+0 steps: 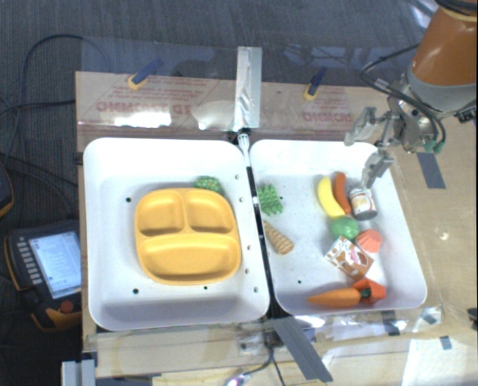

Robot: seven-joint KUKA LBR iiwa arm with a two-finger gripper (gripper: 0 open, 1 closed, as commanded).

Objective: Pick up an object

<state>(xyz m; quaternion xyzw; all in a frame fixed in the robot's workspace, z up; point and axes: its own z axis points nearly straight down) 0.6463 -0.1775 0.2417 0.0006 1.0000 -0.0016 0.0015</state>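
The right bin (408, 240) holds a yellow banana (329, 196), a small silver can (362, 205), a green round toy (344, 227), a salmon piece (369, 240), a small printed box (344, 257), a carrot (335, 298), a leafy green toy (269, 199) and a tan ridged cone (279, 239). My gripper (367, 146) hangs over the bin's far right corner, just above and right of the can. Its fingers are open, with nothing between them.
The left bin (110, 288) carries a yellow divided tray (187, 235) with a green broccoli toy (209, 185) behind it. A metal strip (248, 87) stands at the back between the bins. Handheld screens (46, 264) and cables lie off the bench's left.
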